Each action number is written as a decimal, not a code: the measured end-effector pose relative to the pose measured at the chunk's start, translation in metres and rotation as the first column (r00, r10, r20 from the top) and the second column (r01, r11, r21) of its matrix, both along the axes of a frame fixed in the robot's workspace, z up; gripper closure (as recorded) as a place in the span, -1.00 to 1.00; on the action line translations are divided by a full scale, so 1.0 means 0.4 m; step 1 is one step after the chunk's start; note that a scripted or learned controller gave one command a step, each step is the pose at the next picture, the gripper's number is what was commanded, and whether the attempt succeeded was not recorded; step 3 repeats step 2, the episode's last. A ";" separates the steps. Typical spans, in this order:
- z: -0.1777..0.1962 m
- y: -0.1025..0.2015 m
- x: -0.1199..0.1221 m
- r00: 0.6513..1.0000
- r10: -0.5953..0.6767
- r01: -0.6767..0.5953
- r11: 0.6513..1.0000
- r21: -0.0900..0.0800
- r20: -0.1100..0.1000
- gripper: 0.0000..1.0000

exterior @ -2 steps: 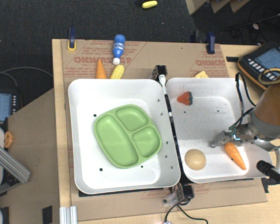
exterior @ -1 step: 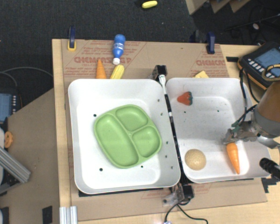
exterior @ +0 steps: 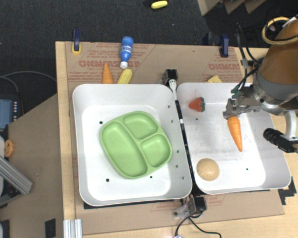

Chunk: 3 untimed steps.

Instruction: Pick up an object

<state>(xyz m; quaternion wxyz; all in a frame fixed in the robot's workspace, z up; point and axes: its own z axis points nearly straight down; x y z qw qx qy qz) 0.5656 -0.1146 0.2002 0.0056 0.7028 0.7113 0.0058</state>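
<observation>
**Gripper at the carrot's top in the right bin**

Nearest in the right bin lies a round tan bun, close to its near left corner. Beyond it the carrot lies on the bin floor, tip pointing near. The gripper sits at the carrot's far, thick end; whether its jaws are open or closed on it cannot be told. Farther left rests a strawberry. The left bin holds a green divided plate. On the far bench edge lie a blue-capped bottle, a corn cob and a second carrot.
</observation>
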 end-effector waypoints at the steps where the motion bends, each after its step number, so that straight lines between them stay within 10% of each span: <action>1: 0.055 0.165 0.012 1.000 -0.004 0.004 1.000 0.001 -0.010 1.00; 3: -0.045 0.259 0.068 1.000 -0.008 0.008 1.000 0.001 -0.019 1.00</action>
